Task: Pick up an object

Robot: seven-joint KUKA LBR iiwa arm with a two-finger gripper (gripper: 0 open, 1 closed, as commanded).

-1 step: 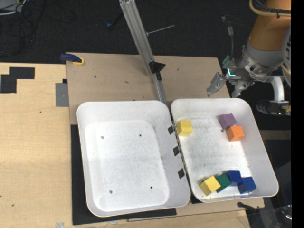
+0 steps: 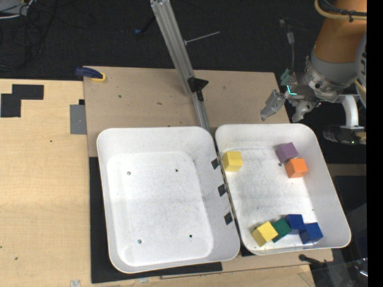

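The right bin (image 2: 257, 190) holds several small blocks. A yellow cube (image 2: 233, 161) sits by its left wall. A purple cube (image 2: 286, 152) and an orange cube (image 2: 296, 168) lie touching near the far right. At the near edge a yellow block (image 2: 264, 233), a green block (image 2: 281, 228) and two blue blocks (image 2: 294, 222) (image 2: 310, 232) cluster together. My gripper (image 2: 285, 108) hangs above the bin's far rim, beyond the purple cube, open with nothing between its fingers.
The left bin (image 2: 155, 202) stands beside the right one, joined by black clips. A slanted aluminium rail (image 2: 176, 46) rises from between the bins toward the back. A blue and yellow clamp (image 2: 90, 73) lies at the bench's far left corner.
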